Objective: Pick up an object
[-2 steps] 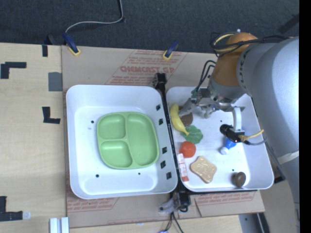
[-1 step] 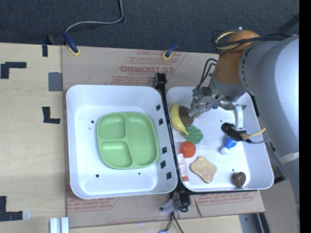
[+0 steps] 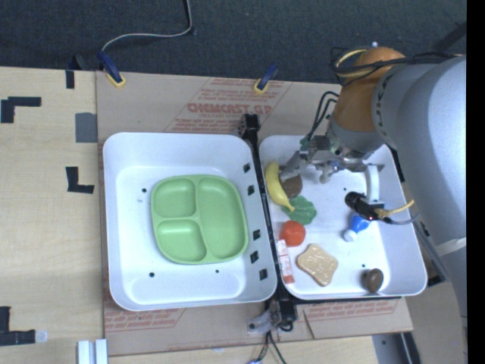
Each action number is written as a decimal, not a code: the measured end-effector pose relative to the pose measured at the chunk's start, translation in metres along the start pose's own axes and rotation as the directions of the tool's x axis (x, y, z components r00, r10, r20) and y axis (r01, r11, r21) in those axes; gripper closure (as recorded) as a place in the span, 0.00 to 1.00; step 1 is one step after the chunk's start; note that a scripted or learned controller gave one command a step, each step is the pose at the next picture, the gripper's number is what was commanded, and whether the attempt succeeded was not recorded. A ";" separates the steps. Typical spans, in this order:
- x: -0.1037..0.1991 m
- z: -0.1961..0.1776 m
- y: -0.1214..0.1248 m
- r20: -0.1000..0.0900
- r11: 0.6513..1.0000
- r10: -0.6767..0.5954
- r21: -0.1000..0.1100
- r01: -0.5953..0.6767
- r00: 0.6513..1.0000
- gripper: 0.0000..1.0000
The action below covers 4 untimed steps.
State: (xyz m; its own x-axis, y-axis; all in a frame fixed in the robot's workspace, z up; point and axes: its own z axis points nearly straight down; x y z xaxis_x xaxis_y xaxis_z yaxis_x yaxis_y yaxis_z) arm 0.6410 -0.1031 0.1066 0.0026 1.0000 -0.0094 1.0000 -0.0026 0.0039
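right now gripper (image 3: 303,171) sits just right of banana (image 3: 277,186) (long axis runs up-down), brown obj (image 3: 291,183) between; finger state: can't tell.

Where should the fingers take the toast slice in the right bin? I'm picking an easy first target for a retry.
My pick: grip the toast slice across its two long flat edges, coming straight down from above. It lies flat on the right bin floor with open floor on most sides. The red tomato sits close to its upper left corner, so keep the fingers away from that end.
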 end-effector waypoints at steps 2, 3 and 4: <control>0.003 0.006 0.007 -0.004 1.000 0.001 -0.008 -0.001 1.000 1.00; 0.002 0.006 0.007 -0.002 1.000 0.001 -0.007 -0.001 1.000 0.00; 0.001 0.014 -0.005 0.003 1.000 0.003 -0.019 -0.003 1.000 0.00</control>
State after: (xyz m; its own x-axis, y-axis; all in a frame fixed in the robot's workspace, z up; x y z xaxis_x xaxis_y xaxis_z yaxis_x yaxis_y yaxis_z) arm 0.6360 -0.1026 0.0927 0.0057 0.9999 -0.0129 0.9997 -0.0054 0.0225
